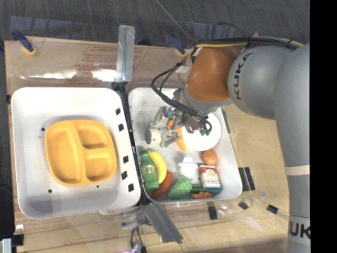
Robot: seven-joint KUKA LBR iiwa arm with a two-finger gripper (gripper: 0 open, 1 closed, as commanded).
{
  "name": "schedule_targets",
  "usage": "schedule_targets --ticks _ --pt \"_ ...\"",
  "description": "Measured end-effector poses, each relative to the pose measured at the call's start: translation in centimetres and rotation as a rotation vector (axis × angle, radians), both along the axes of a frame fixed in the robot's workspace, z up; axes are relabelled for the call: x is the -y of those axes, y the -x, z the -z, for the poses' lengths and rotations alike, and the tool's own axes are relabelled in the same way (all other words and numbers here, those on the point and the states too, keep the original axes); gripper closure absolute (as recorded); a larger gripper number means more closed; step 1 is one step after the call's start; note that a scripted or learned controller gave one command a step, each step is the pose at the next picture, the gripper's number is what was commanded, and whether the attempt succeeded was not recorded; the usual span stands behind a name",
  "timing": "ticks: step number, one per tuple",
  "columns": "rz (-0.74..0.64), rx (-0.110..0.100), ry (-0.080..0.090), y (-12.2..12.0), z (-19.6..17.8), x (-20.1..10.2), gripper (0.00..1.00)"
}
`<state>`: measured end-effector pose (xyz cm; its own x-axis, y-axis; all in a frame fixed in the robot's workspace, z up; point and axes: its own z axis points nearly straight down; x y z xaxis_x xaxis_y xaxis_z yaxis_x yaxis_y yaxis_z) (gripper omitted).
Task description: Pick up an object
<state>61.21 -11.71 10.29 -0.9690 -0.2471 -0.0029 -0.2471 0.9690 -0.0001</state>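
My gripper [167, 126] hangs low in the upper middle of the right bin [138, 103], under the orange-banded wrist. An orange carrot [180, 140] lies right beside it, touching or nearly so, and I cannot tell whether it is gripped. A small white cylinder [153, 136] sits just left of the gripper. A white round plate [206, 135] lies to its right, partly under the wrist.
Along the right bin's front lie a green bottle [149, 171], a banana [158, 165], a red sausage [162, 186], a green broccoli [181, 187], a red-and-white carton [210, 177], a white item [188, 168] and an orange ball [210, 157]. The left bin [26, 115] holds a yellow divided tray [80, 152].
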Motion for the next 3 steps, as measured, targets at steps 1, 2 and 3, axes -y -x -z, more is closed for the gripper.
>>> schedule_targets --ticks 1,2,3 --pt "0.047 0.008 0.001 -4.0 -9.5 -3.0 1.00" --pt "-0.148 0.002 0.003 -3.4 -9.8 2.9 1.00" --pt "-0.148 0.002 0.002 -3.4 -9.8 2.9 0.00"
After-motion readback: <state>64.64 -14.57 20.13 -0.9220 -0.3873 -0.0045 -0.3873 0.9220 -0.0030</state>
